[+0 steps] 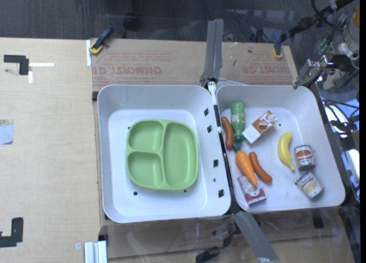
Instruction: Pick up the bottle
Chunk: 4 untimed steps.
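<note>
Bottle [237,120], green and slim, is lying on its side in the right bin [320,120], close to the wall that this bin shares with the left bin [114,142]. Its long axis is running roughly from the near side of the bench toward the far side, tilting only slightly. A reddish sausage [227,132] is lying just beside it on the side of the shared wall, and a small carton [260,126] is sitting just beside it on the other side, so both long flanks are looking crowded. A carrot [246,167], a second sausage [260,168], a banana [285,149] and two cans [304,157] are lying farther toward the near and right parts of the same bin. What appears to be the gripper [309,73] is hanging over the far right corner of the right bin, among cables, and whether it is open or closed cannot be told from this angle. The bottle is lying well apart from it, across the bin toward the view's left and somewhat nearer the camera. The coming move is likely calling for a reach across the bin and a grasp set across the bottle's narrow width, threading between sausage and carton.
</note>
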Tool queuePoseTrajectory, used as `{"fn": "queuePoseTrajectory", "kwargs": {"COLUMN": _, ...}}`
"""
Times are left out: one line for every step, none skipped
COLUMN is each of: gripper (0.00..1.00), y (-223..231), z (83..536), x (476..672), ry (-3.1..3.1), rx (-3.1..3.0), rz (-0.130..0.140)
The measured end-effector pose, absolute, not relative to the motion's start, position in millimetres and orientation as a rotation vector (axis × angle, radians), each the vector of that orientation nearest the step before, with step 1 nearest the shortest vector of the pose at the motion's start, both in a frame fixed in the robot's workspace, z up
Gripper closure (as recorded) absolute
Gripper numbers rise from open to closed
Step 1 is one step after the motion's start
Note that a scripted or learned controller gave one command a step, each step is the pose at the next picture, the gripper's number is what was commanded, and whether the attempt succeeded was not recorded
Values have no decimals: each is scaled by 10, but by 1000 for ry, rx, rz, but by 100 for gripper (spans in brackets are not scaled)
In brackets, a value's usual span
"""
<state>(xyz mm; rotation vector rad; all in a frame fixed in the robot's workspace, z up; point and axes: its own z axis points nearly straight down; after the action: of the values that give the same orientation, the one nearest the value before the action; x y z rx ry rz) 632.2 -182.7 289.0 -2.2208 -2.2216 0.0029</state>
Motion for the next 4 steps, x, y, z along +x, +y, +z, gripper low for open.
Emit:
{"fn": "queuePoseTrajectory", "kwargs": {"gripper": 0, "y": -1321, "z": 1757, "x": 6442, "ry": -1905, "rx": -2496, "rz": 5}}
{"fn": "queuePoseTrajectory", "kwargs": {"gripper": 0, "y": -1015, "z": 1061, "x": 6562, "ry": -2277, "rx": -2194, "rz": -19}}
{"fn": "queuePoseTrajectory", "kwargs": {"gripper": 0, "y": -1016, "z": 1048, "x": 6642, "ry": -1689, "rx": -2667, "rz": -20}}
{"fn": "queuePoseTrajectory", "kwargs": {"gripper": 0, "y": -632, "z": 1919, "x": 6587, "ry": -1427, "rx": -2800, "rz": 4}}
